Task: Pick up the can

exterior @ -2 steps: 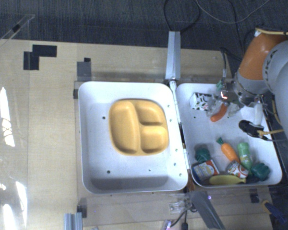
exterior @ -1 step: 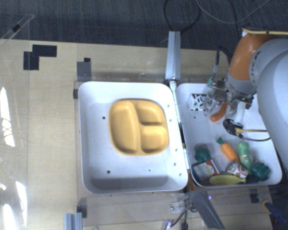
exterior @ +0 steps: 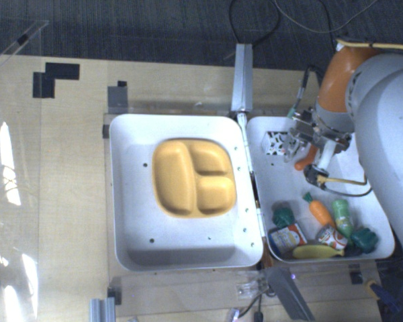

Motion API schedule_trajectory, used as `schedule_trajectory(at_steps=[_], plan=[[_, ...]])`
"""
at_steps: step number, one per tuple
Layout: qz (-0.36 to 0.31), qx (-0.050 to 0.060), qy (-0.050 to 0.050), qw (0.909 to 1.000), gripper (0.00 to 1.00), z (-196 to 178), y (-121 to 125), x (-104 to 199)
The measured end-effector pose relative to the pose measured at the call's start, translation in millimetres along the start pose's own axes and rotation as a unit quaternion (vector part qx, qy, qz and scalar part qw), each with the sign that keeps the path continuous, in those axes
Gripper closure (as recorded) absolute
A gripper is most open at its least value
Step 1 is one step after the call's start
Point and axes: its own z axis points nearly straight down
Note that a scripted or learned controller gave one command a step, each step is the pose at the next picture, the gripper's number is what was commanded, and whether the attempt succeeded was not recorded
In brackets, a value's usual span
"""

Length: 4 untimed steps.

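Pale wooden counter [exterior: 54, 200] is carrying both bins while the gripper [exterior: 302, 143], grip state unclear, is hovering above the ungrasped can [exterior: 331, 236].

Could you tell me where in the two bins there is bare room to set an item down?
The left bin has bare white floor ringing the yellow tray, widest along its left and near edges. The right bin is bare mid-floor, between the gripper and the carrot; its near end is crowded.
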Motion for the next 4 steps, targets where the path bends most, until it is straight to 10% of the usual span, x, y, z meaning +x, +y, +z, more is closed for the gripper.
schedule_trajectory(at_steps=[2,3,4], plan=[[0.139,0.006,0.005,0.9903,0.0,-2.7,-3.7,10.3],[0.114,-0.027,0.023,0.9928,0.0,-94.1,11.5,-29.8],[0.114,-0.026,0.023,0.9929,0.0,-9.0,2.6,19.6]])
